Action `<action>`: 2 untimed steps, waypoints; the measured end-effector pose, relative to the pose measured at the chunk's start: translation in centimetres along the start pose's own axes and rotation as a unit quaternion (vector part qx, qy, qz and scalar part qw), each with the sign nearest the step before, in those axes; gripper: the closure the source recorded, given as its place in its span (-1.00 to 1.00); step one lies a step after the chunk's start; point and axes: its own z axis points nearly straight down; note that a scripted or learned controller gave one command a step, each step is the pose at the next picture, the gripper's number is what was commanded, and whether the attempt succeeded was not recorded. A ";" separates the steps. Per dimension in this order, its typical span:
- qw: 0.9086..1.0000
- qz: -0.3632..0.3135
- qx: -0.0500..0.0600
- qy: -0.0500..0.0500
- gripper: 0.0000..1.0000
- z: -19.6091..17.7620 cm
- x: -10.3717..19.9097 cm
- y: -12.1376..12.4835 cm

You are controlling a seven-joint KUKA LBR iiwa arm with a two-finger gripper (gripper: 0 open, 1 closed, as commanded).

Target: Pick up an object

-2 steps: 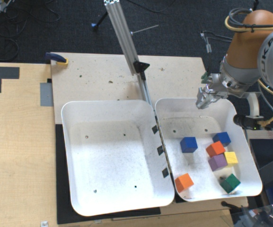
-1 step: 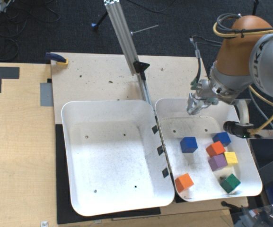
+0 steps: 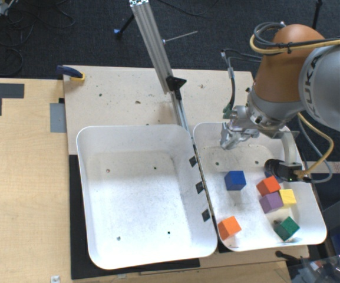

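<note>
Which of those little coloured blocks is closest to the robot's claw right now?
The blue block. It sits alone near the middle of the right bin, just below the claw, while the other blocks lie farther toward the bin's near edge and right side.

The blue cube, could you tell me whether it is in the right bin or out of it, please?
In. The blue cube rests on the floor of the right bin, apart from the other blocks and below the end effector.

The left bin (image 3: 134, 199) has lots of open room. In the right bin (image 3: 214, 135), blocks crowd the near side: a blue block (image 3: 235, 180), an orange block (image 3: 230, 226), and a tight bunch (image 3: 277, 198) by the right wall.
</note>
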 end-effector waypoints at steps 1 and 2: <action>1.000 0.000 0.000 0.000 1.00 -0.6 5.5 -2.1; 1.000 0.000 0.001 0.000 1.00 -0.6 10.8 -4.4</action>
